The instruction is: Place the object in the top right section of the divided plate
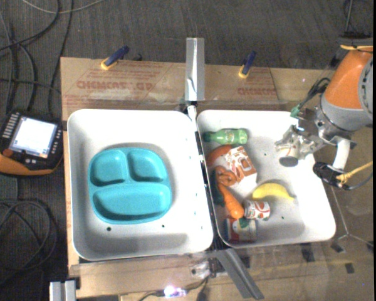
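A turquoise divided plate (131, 184) lies in the left white bin (81, 130), with two small sections at the top and one large section below. The right bin (313, 224) holds a green bottle (225, 136), an orange-and-white snack packet (237, 163), a carrot (229, 198), a banana (274, 192) and a small can (258, 211). My gripper (294, 144) hovers over the upper right part of the right bin, above bare bin floor, with nothing seen between its fingers. The banana lies below and left of it.
A tin (241, 229) sits at the right bin's lower left. A metal post (194, 68) stands at the divide between the bins. Clamps (114, 57) hold the cardboard backing. A teach pendant (26, 142) lies left of the bench. Cables (335, 173) hang by the arm.
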Controlling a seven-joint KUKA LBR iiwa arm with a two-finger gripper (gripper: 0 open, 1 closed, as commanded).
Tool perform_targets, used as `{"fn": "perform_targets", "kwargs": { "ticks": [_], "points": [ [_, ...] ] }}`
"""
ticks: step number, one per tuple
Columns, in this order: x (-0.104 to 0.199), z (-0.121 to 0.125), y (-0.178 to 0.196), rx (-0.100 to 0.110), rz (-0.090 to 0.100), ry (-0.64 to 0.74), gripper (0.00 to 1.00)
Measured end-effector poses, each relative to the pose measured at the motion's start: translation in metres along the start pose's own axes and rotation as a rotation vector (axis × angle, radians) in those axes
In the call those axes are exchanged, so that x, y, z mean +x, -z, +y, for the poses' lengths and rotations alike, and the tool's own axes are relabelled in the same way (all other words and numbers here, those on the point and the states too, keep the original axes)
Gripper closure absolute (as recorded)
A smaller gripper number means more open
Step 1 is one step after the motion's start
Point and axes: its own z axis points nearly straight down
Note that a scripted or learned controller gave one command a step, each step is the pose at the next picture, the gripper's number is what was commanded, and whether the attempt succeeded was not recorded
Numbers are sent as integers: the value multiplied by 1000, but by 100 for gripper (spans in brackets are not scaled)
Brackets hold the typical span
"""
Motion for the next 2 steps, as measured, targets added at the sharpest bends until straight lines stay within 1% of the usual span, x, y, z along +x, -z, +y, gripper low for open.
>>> {"fn": "perform_targets", "kwargs": {
  "ticks": [1, 2],
  "points": [
    [62, -29, 44, -1, 2, 190, 100],
    [126, -56, 41, -2, 5, 516, 100]
  ]
}}
